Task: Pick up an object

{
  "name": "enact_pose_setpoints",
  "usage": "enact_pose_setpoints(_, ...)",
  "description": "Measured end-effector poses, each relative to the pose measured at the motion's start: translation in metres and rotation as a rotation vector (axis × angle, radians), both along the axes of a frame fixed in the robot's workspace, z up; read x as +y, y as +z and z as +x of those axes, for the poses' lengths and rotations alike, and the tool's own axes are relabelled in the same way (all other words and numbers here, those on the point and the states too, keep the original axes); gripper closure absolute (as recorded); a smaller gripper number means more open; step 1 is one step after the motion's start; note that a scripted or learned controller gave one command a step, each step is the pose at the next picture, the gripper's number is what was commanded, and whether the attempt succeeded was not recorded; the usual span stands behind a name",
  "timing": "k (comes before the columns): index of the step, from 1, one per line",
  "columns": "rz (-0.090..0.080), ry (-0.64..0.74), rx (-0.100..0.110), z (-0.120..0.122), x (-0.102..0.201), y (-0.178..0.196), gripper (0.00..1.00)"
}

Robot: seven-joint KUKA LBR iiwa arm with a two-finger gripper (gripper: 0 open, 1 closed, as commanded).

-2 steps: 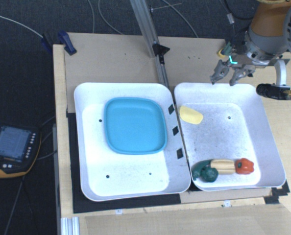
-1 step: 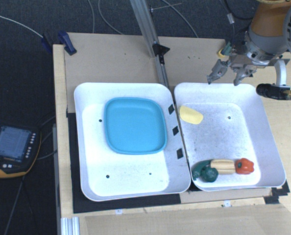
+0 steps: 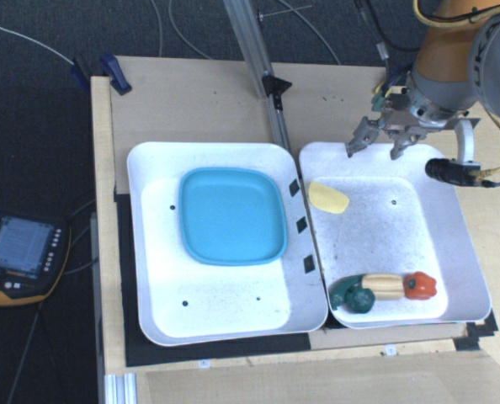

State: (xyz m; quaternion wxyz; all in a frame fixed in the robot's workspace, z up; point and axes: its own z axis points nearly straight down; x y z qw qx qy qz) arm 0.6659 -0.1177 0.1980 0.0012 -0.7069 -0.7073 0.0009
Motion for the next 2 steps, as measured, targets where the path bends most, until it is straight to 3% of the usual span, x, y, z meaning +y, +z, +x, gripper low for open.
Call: enact_pose_setpoints(2,0.000,0.000,0.001,-0.004,0.000,-0.105,0.00)
